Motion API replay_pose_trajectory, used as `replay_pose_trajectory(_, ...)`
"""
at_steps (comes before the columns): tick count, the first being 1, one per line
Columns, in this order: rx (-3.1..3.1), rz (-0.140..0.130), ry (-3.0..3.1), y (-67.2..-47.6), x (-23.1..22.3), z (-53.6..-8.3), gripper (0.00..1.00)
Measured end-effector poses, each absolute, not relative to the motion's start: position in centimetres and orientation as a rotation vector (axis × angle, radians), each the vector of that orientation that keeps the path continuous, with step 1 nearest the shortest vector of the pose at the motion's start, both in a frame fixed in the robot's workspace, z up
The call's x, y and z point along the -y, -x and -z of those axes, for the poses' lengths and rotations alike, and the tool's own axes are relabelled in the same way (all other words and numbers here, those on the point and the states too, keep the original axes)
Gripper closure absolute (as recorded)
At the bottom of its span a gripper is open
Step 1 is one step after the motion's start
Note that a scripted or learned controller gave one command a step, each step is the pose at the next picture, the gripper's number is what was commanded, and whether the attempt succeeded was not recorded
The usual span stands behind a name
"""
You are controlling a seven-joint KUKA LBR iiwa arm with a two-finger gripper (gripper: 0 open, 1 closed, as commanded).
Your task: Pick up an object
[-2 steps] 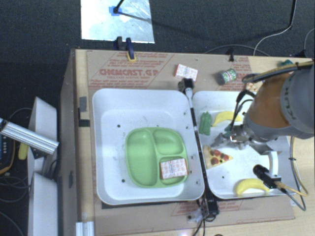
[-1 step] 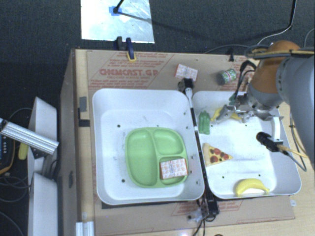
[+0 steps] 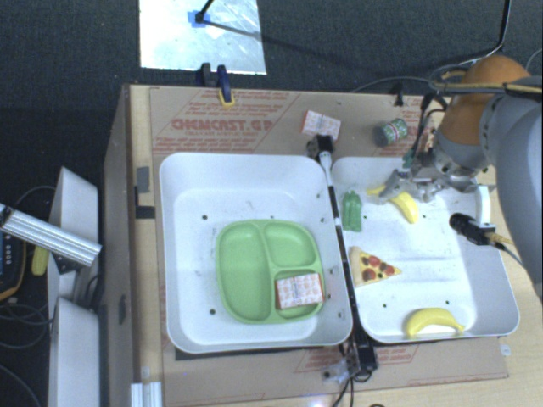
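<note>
Fingers [image 3: 392,185] of the gripper [image 3: 409,190] look spread, low over the back of the right bin [image 3: 501,299], with a yellow piece [image 3: 408,208] lying on the floor just under and between them — nothing is pinched yet. That piece seems the likeliest target, and the risks come from how it lies. It looks curved and smooth, and it sits at a slant to the fingers, so closing on it could squeeze it out sideways or catch only its end, which might then swing and drop on the lift. The bin's back wall is near, so a nudged piece could slide against it and wedge there. A green bottle [image 3: 350,210] stands just beside the divider, close to the left finger; a wide approach could knock it over. The pizza slice [image 3: 373,267] and the banana [image 3: 433,320] lie well apart toward the front — out of harm's way.
</note>
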State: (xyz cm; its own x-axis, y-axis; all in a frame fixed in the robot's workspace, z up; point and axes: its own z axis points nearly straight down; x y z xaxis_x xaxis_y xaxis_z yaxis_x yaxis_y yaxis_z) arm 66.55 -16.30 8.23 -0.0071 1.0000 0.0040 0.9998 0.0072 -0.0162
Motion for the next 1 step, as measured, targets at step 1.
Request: replay_pose_trajectory(1,2.222,-0.019,2.196,-66.49,16.30,-9.20,1.00)
